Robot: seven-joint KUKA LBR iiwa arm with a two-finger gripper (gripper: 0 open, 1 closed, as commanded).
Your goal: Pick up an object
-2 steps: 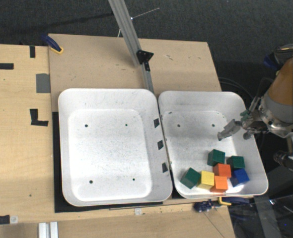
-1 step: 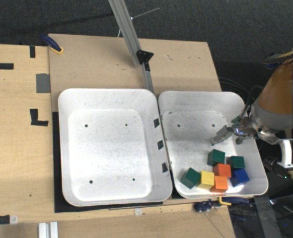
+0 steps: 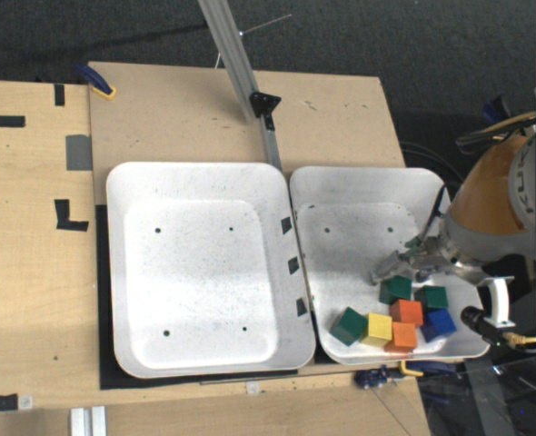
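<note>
**Grey pincer low over the blocks in the right bin**

Grey metal is what I see first: the gripper (image 3: 411, 263) reaches in from the right and sits low inside the right bin (image 3: 359, 189), just above the cluster of coloured blocks. Its dark linkage spreads leftward across the bin floor toward a point near the bin's middle. From my remote seat I cannot tell how the pincer stands; the tips blur into the mechanism and into the dark green block (image 3: 396, 289) directly below them. I see nothing clearly caught in it.

The blocks lie packed together in the near right corner of that bin. I count 7: the dark green block closest to the gripper, a second green block (image 3: 433, 296) just to its right, an orange block (image 3: 408, 312) touching below them, a blue block (image 3: 439, 323) at the right end, another orange block (image 3: 402, 335) at the near rim, a yellow block (image 3: 379, 327) beside it, and a green block (image 3: 348, 325) tilted at the left end of the row. The dark green block appears to touch or sit just under the gripper, though I cannot say whether there is contact.

The left bin (image 3: 123, 243) stands beside the right one, their rims meeting along the middle. The orange band (image 3: 486, 193) of the arm shows above the wrist at the right.
</note>
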